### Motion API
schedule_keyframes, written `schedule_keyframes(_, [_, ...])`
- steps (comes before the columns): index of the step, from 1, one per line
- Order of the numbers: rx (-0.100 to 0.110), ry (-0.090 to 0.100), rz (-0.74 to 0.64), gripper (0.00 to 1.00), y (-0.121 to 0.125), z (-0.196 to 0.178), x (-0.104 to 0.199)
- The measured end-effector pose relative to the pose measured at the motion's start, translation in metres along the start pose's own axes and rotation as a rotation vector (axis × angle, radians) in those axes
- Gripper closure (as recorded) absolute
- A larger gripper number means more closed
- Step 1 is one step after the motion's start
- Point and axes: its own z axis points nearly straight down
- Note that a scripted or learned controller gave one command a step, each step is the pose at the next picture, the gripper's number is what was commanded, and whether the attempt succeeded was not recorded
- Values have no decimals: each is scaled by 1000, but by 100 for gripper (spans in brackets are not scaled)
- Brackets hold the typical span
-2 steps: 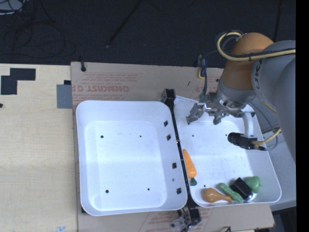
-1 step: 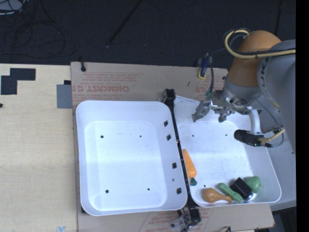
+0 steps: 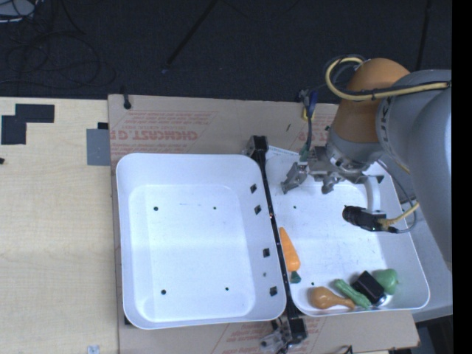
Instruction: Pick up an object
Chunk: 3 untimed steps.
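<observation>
We see the orange carrot [image 3: 289, 250] lying against the left wall of the right bin [image 3: 413, 257], with more toys at its front edge, while our gripper [image 3: 310, 177] hangs well apart near the back with fingers spread on nothing, so the pick is not yet begun.

Upside-down red print on the cardboard sheet [image 3: 158, 116] is not legible.
</observation>
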Motion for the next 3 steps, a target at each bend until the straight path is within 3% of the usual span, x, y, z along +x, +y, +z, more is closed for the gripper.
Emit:
schedule_keyframes(1, [-1, 0, 1, 100, 0, -11, -2])
schedule_keyframes(2, [-10, 2, -2, 100, -75, -133, 39])
schedule_keyframes(3, [-5, 3, -9, 100, -83, -147, 133])
